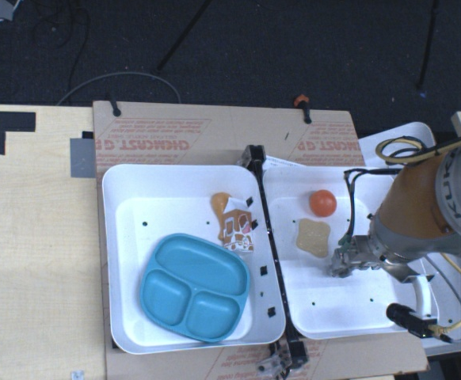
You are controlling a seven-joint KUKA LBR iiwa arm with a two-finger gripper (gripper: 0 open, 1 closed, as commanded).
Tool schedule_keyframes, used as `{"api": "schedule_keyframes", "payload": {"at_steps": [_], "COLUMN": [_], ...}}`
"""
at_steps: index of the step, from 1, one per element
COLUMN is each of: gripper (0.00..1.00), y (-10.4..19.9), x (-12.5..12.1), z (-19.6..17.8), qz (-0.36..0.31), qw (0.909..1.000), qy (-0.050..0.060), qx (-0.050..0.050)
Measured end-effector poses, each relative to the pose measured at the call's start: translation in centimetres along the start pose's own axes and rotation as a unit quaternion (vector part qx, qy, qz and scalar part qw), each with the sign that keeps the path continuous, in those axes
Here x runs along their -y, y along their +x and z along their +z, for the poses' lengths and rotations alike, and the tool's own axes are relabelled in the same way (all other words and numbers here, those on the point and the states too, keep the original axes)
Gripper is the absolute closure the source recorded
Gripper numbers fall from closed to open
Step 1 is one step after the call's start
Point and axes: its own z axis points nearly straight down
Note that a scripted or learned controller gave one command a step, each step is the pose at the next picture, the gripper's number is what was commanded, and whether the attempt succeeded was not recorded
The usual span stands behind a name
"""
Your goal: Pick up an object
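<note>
Ball: I see one small red-orange ball [322,203], round and smooth, in the right bin [349,323], toward its far side.
Sponge: one flat tan sponge [314,237] with rounded corners, just nearer than the ball and apart from it.
Claw: my claw [343,260] is low over the right bin's floor, just right of the sponge; nothing shows between its tips, and I cannot tell how wide it stands.
Arm: it comes in from the right, its orange band [411,203] over the right bin's right wall.
Open room: the near half of the right bin, nearer than the sponge, is bare white floor; the ball has free floor on its left, up to the divider [267,236] between the bins.
Left bin: the left bin [116,252], left of the ball, holds one blue three-part plate [195,286], one printed packet [237,231] by the divider and one orange-brown piece [220,203] touching it.
Count: two bins, five loose things.
</note>
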Motion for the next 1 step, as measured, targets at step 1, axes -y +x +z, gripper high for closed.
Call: {"api": "schedule_keyframes", "payload": {"at_steps": [1], "gripper": [1.0], "y": [-0.58], "x": [0.4], "z": [-6.06], "qz": [-0.001], "qw": [1.0], "qy": [-0.004], "qx": [0.001]}}
